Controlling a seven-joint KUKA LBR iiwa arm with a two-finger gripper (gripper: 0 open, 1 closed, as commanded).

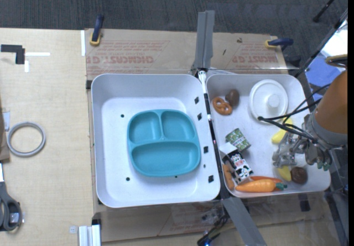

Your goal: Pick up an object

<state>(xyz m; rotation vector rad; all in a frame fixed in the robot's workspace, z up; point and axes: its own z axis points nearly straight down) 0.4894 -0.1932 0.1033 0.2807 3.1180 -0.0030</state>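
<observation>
The gripper [285, 156] hangs low at the right bin's [251, 194] right edge, fingers slightly apart and holding nothing, just above a small, light, hard yellow toy [284, 172], best pinched across its middle.

you're looking at the arm [333, 108] coming in from the right edge: a broad rounded orange band, then a grey collar beneath it. black cables [287, 115] run from that collar out over the bin. at the end sits the gripper [285, 156], a cluster of bare silvery metal parts, with small fittings too blurred to make out.
</observation>
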